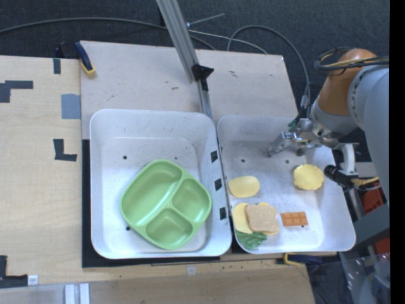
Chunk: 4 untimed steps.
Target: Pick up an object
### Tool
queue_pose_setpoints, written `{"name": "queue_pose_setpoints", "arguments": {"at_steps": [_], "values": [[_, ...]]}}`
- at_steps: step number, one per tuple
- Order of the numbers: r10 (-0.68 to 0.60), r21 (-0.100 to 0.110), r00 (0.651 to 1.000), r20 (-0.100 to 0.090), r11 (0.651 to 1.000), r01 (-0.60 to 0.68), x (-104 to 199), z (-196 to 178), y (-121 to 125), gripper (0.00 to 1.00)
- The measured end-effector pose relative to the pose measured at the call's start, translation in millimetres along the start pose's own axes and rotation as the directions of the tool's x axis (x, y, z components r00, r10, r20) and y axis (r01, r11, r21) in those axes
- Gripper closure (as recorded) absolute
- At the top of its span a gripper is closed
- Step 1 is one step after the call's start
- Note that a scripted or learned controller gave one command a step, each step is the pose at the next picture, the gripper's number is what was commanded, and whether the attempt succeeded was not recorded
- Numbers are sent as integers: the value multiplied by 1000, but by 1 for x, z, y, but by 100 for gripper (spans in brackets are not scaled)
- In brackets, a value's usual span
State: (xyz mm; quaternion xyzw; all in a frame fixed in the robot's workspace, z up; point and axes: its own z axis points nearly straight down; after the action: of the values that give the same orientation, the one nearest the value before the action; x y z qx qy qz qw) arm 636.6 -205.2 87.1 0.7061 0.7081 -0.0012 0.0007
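Several play-food pieces lie in the right bin (335, 233), all below the claw (278, 145): a yellow round piece (308, 177) nearest it, a pale yellow oval (243, 186) lower left, then a sandwich stack (258, 220) and a small orange cracker (293, 219) farthest down. Nothing sits between the claw's tips; I cannot tell how it is set. Left of it, the other bin (107, 132) holds a green divided plate (166, 203) on the worktop (139, 75).
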Motion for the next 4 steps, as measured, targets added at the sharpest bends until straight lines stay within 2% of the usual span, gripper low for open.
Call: {"name": "queue_pose_setpoints", "arguments": {"at_steps": [1,2,3,4], "values": [[-1,1,1000,-1,1000,1,1,-12,0,100],[1,-6,1000,-1,1000,-1,-1,-74,7,100],[2,-5,1000,-1,1000,-2,-2,-122,-1,100],[0,-6,1000,-1,1000,0,0,-171,10,100]]}}
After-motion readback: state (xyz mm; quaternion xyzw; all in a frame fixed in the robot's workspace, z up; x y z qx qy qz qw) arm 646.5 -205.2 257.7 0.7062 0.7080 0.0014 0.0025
